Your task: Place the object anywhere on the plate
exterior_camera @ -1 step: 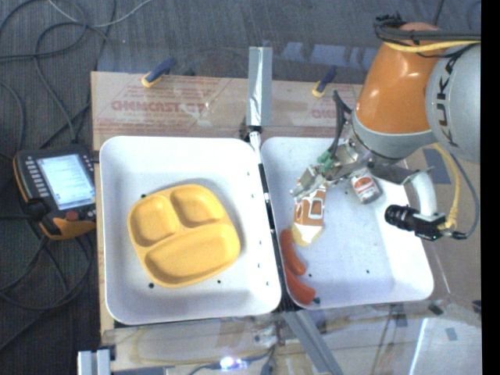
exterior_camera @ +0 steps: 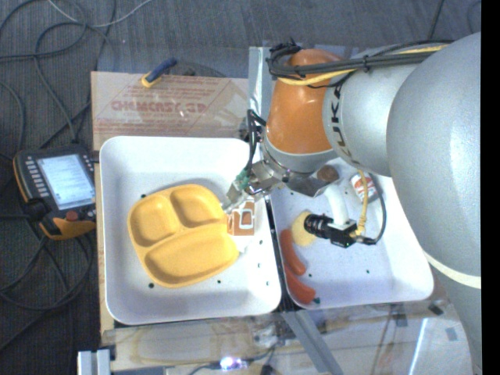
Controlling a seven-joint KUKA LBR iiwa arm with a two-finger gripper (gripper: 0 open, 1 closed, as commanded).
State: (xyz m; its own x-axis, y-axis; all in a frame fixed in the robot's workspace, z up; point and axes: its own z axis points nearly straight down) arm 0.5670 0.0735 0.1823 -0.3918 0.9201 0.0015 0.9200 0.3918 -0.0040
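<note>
Hovering right at the plate's (exterior_camera: 183,233) right edge, the pincer (exterior_camera: 242,209) looks clamped on a small orange-and-white object (exterior_camera: 243,220), so I'd call this the carry step. Object's just beside the yellow plate, in the left bin (exterior_camera: 117,303). Next up: nudge left over a compartment, then release.

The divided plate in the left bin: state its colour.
Yellow. The plate shows it plainly in the camera view.

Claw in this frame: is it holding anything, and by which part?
Cannot be told. The claw hangs at the yellow plate's right edge with a small orange-and-white object at its tip; a grip isn't discernible.
</note>
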